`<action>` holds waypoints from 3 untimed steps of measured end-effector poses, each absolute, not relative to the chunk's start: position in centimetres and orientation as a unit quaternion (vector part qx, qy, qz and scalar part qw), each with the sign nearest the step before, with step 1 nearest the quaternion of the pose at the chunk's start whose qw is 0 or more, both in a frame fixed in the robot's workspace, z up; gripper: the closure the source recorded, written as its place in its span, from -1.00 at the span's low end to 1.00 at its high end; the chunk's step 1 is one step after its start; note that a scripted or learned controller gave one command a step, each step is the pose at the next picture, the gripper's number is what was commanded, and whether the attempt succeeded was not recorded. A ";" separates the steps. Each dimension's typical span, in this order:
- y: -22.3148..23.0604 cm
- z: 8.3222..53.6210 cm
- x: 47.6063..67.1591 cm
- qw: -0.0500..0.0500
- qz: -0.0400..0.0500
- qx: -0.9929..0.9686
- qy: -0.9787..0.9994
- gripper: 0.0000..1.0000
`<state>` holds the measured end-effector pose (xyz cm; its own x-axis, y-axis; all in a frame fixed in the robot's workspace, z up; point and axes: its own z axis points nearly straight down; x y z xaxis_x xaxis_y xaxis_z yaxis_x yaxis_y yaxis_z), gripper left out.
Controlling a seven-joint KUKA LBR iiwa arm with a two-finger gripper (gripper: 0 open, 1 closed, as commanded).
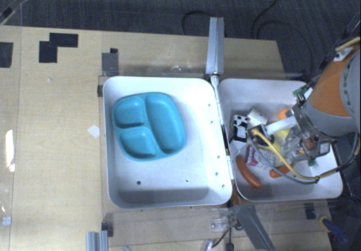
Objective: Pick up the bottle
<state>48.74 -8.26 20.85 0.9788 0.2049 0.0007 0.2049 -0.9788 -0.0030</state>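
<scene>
Nearest me in the right bin (330,186) lies a sausage (249,174), and just behind it a red-and-white packet (257,157). Next comes the gripper (291,146), low in the clutter at the bin's middle. Under it I see a clear, glassy shape that I take for the bottle (284,153). It is see-through and half covered, so this is a judgement. It seems to lie just beside the packet.

I cannot tell whether the gripper is released or clenched, nor whether it touches anything, because cable and wrist hide its tip.

I judge the step in hand to be closing in on the bottle. To do it well I would centre over the bottle's body, set the jaws across its narrow width, keep off the packet and sausage, and go low enough that the smooth wall cannot slip out.

Farther back sit a checkered card (241,126) and a small orange piece (282,113). A blue plate (149,126) rests in the left bin (169,185), well apart.
</scene>
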 end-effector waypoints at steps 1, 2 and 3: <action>-6.8 26.0 51.5 0.000 -0.001 -0.995 -0.104 1.00; -8.3 21.0 48.7 0.001 0.000 -0.995 -0.102 1.00; -6.5 23.5 48.8 0.001 -0.001 -0.995 -0.103 1.00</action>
